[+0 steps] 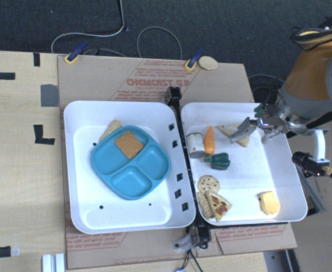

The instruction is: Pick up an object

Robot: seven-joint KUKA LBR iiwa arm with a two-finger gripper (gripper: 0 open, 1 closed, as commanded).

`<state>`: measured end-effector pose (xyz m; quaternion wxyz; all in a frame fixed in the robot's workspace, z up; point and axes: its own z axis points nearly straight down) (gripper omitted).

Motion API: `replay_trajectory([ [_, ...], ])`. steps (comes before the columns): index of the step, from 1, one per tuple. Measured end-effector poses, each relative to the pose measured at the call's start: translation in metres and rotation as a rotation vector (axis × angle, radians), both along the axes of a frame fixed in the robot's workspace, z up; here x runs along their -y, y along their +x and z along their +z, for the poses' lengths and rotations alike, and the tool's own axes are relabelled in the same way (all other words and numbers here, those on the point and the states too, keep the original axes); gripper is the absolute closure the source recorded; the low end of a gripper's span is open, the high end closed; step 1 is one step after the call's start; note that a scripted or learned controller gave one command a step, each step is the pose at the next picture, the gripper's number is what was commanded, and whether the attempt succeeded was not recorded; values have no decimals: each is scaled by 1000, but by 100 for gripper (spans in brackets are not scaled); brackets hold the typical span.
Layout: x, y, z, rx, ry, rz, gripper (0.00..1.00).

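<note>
The right bin (279,174) holds an orange carrot (209,140), a green pepper (219,161), a small silver can (194,144), a round cookie (208,183), a pizza slice (217,206), a yellow chunk (269,203) and a pale beige wedge (232,132). My gripper (246,128) reaches in from the right and hangs low at the bin's upper middle. It is right against the beige wedge, and its tip partly covers that wedge. Whether it touches the wedge I cannot tell.
The left bin (80,152) carries a blue divided plate (133,164) with a brown toast square (129,145) in one section and a beige piece (110,130) tucked under its edge. A tan oval (208,63) lies on the cardboard behind the bins.
</note>
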<state>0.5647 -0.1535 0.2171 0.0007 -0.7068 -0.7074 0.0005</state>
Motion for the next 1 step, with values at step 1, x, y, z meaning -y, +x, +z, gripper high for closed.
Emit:
replay_trajectory([
  [1, -64, -1, -56, -5, 3, 5, 0],
])
